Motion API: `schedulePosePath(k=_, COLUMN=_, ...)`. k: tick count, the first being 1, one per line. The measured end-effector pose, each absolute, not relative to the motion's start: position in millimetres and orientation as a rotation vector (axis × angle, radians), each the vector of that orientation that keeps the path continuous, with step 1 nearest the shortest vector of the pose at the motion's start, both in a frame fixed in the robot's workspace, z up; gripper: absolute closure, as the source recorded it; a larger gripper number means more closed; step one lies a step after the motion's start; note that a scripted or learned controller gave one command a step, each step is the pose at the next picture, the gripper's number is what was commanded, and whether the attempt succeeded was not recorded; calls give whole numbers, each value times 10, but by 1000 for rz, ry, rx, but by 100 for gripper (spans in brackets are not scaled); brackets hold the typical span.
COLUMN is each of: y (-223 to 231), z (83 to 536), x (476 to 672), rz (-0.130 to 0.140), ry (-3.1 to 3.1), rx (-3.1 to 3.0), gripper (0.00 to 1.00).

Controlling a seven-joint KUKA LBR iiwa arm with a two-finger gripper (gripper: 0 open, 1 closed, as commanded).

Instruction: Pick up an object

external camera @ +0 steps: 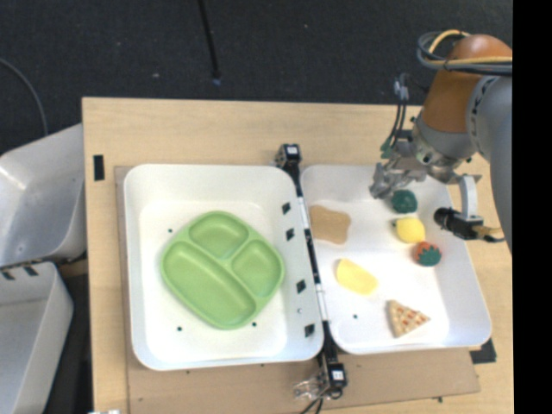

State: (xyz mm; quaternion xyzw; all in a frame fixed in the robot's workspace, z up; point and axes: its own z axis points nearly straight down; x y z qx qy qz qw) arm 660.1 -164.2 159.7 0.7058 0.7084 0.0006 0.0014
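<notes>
- tool [390,182] low over right bin [461,317], far edge; finger state: can't tell
- dark green item [404,202] just beside it
- green tray [222,268] in left bin [147,335]

Even bright light, soft shadows, slightly blurry

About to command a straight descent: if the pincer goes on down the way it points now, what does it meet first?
Most likely the dark green object: the pincer hangs just above and beside it in the right bin. Depth is unclear from this slanted view, so it may land on the bin floor just beside it.
</notes>
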Motion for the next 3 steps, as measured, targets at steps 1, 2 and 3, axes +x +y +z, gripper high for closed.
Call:
schedulePosePath(k=1, y=-1740, z=2063, x=6610, rz=1, ry=2221, rx=2217, gripper=100)
schedulePosePath(k=2, y=-1749, z=2291, x=6622, rz=1, ry=2224, rx=2217, gripper=100)
schedulePosePath(k=3, y=-1195, z=2386, x=6504, rz=0, ry=2231, rx=2215, gripper=100)
